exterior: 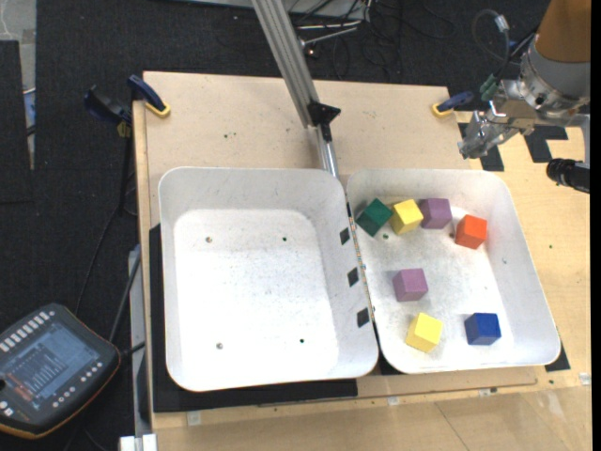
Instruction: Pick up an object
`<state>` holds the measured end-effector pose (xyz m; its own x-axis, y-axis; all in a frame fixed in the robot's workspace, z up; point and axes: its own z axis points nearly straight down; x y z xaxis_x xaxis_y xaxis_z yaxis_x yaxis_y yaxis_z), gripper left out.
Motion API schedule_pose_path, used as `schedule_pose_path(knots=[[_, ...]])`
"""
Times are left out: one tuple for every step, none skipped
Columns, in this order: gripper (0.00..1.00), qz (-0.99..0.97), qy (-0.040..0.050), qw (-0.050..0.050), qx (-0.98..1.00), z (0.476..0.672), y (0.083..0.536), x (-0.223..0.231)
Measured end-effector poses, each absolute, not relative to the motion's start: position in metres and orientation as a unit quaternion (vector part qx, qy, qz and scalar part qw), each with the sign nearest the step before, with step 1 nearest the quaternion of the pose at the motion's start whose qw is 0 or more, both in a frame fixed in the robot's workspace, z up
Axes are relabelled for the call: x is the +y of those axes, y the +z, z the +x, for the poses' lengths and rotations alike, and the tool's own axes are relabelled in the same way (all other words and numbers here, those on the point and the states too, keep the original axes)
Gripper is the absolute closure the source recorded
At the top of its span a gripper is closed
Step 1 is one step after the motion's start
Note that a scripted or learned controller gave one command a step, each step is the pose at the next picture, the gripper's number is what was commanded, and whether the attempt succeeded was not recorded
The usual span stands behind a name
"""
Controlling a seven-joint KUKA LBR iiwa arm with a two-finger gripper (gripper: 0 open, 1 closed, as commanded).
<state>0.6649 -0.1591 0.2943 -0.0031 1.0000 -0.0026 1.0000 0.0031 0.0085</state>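
i have one fixed camera, mounted above the bench (282, 111) and looking down at a slant, far enough back to take in both white bins side by side, the left bin (178, 280) and the right bin (526, 280). the arm (563, 36) enters from the view's right, at the upper corner.

Seven small cubes lie in the right bin (526, 280). Along its far side stand a green cube (375, 216), a yellow cube (407, 215) and a purple cube (436, 212), close together in a row, and an orange cube (470, 231) just beside them. A second purple cube (409, 284) lies in the middle. A second yellow cube (424, 332) and a blue cube (482, 329) lie near the front.
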Motion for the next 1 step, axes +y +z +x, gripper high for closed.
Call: schedule_pose_path(knots=[[1.00, 0.705, -0.0004, -0.001, 0.709, 0.6422, 0.2792, -0.1165]])
